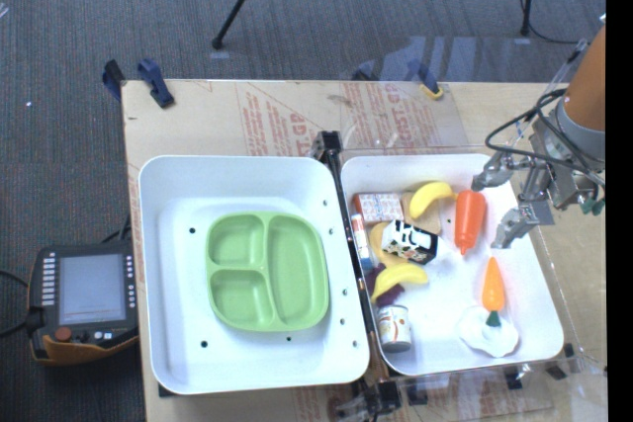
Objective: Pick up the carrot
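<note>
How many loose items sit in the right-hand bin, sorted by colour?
Yellow: 2, a banana and another banana.
Orange: 2, the carrot and an orange bottle.
White: 2, a can and a fried egg.
Black and white: 1, a carton.
Red and white: 1, a box.
Total: 8 that I can tell apart.

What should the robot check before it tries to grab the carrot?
1. Carrot in sight: ok. The carrot lies in the right bin, near its right side.
2. Gripper free: ok. The gripper is open with nothing between its fingers.
3. Gripper over the carrot: not ok. It hangs above the bin's upper right part, nearer the orange bottle.
4. Room around the carrot: not ok. Its green end meets the white toy.
5. Other clutter apart: ok. The bananas and can lie farther left.
6. Carrot's height off the floor: cannot tell.
</note>
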Tool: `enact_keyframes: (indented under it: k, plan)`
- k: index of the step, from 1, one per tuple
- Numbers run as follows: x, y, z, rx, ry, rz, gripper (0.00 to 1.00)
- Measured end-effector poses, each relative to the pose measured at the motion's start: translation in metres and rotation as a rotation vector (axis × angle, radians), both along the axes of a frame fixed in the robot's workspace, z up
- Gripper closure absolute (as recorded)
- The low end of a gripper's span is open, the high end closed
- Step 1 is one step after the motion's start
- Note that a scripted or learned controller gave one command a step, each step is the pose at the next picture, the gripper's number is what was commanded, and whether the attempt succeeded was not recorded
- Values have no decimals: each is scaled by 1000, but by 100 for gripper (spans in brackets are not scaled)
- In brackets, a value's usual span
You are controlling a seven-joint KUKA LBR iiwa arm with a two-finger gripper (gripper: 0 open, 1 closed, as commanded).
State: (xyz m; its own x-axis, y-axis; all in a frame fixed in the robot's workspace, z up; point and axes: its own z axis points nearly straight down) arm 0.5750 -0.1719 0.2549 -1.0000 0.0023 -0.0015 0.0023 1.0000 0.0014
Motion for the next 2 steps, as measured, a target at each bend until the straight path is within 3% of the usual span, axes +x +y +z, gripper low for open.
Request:
enact_keyframes:
  k: [1, 2]
  plan:
    - [-1, -18, -148, 5, 13, 73, 0]
    - [-74, -11, -169, 2, 6, -64, 0]
